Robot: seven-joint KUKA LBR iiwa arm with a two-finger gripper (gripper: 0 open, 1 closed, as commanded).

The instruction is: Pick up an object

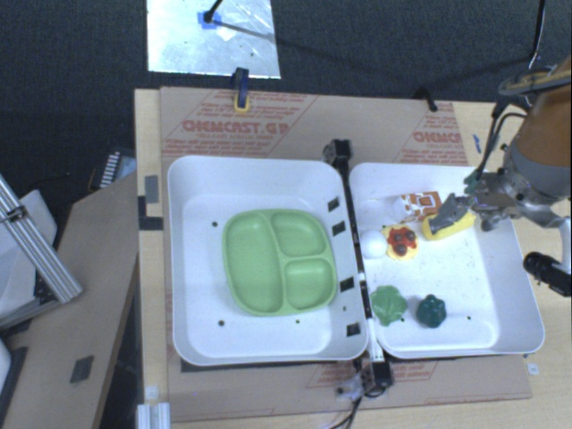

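Observation:
The right white bin (509,329) holds several small items. A yellow piece (450,227) lies near its back, beside an orange-and-white box (420,204) and a red-and-yellow toy (401,240). A white egg (371,243) rests by the centre divider. Toward the front sit a light green broccoli (388,304) and a dark green pepper (432,311). My gripper (454,211) reaches in from the right, low over the yellow piece and touching or just above it. The gripper's grey body hides the contact.
The left white bin (192,329) carries a light green divided plate (277,262). A black clip strip (349,239) runs between the bins. The arm's orange band (545,137) hangs over the right bin's back right corner.

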